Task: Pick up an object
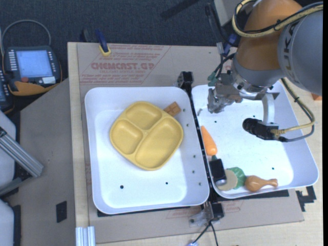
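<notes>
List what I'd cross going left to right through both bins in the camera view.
Left bin: yellow divided plate → right bin: orange carrot → green piece → brown drumstick.

A divided tray (pixel 146 135) lay in the left bin (pixel 97 152), a small block (pixel 172 108) at its far right corner. Along the right bin's (pixel 287 163) left wall a carrot (pixel 208 140) lay behind an oblong block (pixel 218 171), a drumstick (pixel 260 182) to its right.
</notes>
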You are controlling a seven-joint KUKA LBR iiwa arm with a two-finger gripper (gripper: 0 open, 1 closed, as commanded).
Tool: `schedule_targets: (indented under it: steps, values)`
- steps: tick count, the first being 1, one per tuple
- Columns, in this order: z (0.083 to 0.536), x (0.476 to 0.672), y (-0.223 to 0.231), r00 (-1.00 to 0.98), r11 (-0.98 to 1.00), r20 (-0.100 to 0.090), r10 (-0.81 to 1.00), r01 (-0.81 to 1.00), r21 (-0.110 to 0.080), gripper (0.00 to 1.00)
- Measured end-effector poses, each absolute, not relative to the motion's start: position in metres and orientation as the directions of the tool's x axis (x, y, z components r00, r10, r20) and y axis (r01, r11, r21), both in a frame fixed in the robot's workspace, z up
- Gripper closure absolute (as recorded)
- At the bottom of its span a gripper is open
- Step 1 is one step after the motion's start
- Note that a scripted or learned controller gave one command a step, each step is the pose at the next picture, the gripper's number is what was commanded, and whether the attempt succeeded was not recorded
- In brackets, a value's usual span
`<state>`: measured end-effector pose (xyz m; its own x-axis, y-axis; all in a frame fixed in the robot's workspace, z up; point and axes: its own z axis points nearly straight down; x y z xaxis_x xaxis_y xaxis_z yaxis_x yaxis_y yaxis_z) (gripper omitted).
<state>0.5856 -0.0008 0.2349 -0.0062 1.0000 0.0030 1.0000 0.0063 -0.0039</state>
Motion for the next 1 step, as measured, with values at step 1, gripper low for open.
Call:
schedule_targets:
  steps: [1]
  values:
    - [0.2430,0.5783,0.0520,-0.006,0.006,0.002,1.000,1.000,0.000,1.00]
